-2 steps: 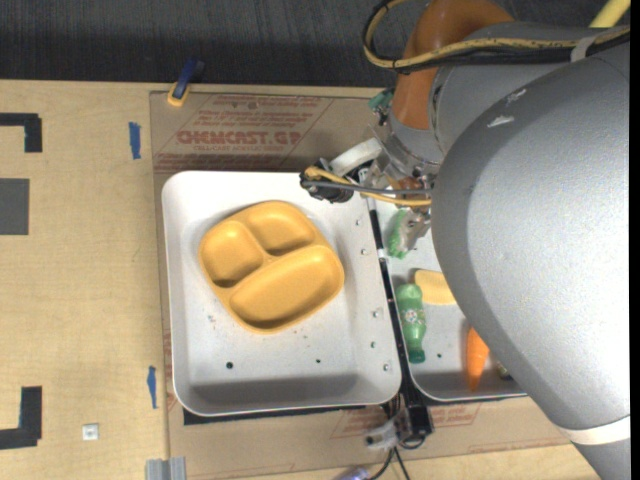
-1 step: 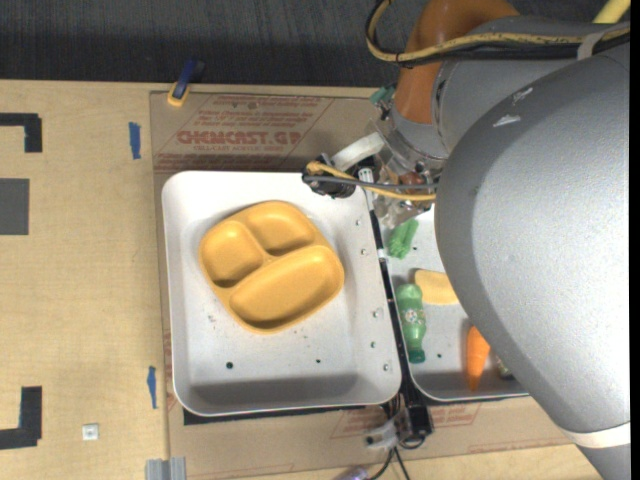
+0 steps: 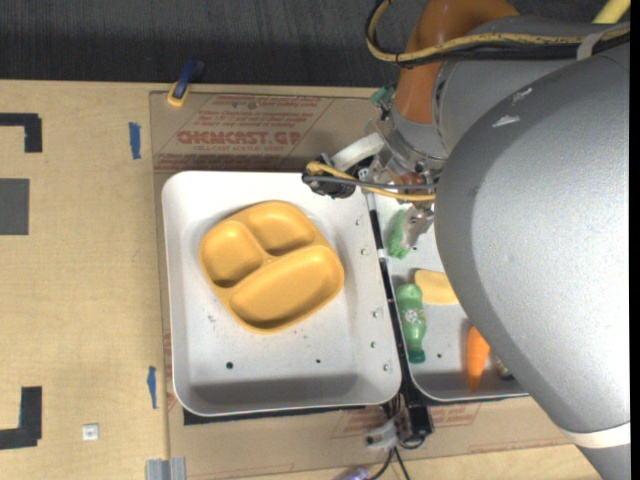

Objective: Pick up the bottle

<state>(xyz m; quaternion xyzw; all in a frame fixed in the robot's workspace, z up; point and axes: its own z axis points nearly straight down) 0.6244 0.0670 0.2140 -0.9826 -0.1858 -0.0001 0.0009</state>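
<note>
The bottle (image 3: 410, 320), green, is lying in the right bin (image 3: 440, 390), hard against that bin's left wall, its length running along the wall. Just beside it, a pale yellow piece (image 3: 436, 287) is sitting toward the bin's middle, and an orange piece (image 3: 477, 356) is lying near the front edge, apart from the bottle. A second green thing (image 3: 399, 234) is showing farther back along the same wall, partly under the arm's hardware; I cannot tell what it is.

In the left bin (image 3: 190, 268), a yellow divided tray (image 3: 271, 262) is resting upside-down-looking and tilted slightly, alone near the middle. Both bins are sitting side by side on a cardboard sheet (image 3: 240, 128) atop the bench.

The arm (image 3: 540, 218) is looming in from the right, its grey bulk covering most of the right bin. The gripper (image 3: 400, 183) is hanging over the back of the right bin, near the shared wall, behind the bottle and not touching it. I am seeing cables and brackets there, and I cannot tell how far it is open or whether it has anything.
</note>
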